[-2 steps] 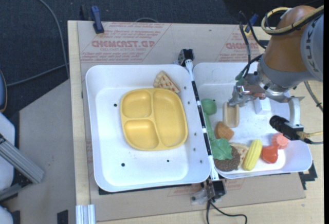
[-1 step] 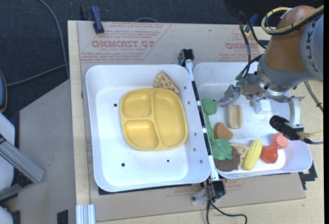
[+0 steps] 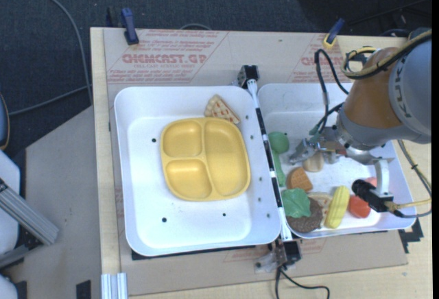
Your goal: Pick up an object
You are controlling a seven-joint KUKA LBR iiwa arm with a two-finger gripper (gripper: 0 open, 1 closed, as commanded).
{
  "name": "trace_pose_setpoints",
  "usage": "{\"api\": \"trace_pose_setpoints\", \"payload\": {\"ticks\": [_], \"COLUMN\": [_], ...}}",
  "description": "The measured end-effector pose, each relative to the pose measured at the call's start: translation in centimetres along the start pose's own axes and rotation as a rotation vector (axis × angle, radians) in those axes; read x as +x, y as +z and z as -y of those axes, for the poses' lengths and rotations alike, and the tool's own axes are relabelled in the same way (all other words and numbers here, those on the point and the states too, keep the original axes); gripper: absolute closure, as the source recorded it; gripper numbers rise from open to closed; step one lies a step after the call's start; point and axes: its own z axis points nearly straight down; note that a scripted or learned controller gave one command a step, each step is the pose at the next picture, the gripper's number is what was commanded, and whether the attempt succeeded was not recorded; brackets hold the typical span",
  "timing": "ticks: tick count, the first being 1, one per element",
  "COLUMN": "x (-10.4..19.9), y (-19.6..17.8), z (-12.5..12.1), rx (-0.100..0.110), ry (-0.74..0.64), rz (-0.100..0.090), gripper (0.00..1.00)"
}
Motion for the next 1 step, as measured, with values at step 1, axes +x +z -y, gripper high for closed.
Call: {"api": "trace_pose_setpoints", "payload": {"ticks": [1], "x": [-6.82], "y": [-0.02], "z": [7.51], "rx": [0.001], "ry": [0.001], "rz": [0.0], "gripper": [0.0]}}
